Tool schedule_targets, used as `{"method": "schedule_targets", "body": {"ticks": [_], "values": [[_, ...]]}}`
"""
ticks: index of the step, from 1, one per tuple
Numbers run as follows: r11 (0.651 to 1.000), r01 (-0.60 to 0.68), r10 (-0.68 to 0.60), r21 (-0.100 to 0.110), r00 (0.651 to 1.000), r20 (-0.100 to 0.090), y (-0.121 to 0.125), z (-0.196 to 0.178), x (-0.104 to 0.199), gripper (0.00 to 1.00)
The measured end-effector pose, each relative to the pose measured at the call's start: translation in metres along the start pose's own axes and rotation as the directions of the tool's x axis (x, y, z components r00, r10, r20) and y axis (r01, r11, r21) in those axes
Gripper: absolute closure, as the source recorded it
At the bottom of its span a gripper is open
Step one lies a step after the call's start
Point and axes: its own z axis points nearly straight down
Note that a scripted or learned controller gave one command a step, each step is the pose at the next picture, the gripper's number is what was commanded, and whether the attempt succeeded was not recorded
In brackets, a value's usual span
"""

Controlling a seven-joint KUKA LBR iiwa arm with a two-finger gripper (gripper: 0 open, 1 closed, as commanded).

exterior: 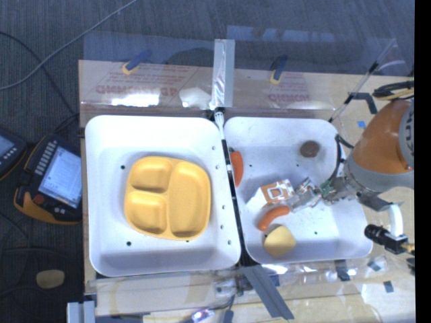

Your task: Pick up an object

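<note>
My gripper (304, 194) reaches in from the right over the middle of the right bin (350, 244). Its tip is right beside a small orange-and-white packet (275, 192), which lies just to its left. An orange sausage-shaped piece (273, 216) lies just below the packet. Near the front wall sits a pale yellow lump (279, 240). At the bin's left wall an orange carrot-like piece (235, 167) stands on end. A brown disc (309, 149) rests toward the back right.
The left bin (101, 247) holds a yellow divided plate (167, 196). The arm's orange band (380, 143) and grey wrist (367, 180) hang over the right bin's right wall. A handheld pendant (50, 180) lies on the floor at far left.
</note>
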Motion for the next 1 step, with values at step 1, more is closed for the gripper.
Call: {"method": "schedule_targets", "body": {"ticks": [1], "values": [[0.999,-0.040,0.040,-0.012,0.999,0.009,0.0472,0.0032,0.0091,0.00]]}}
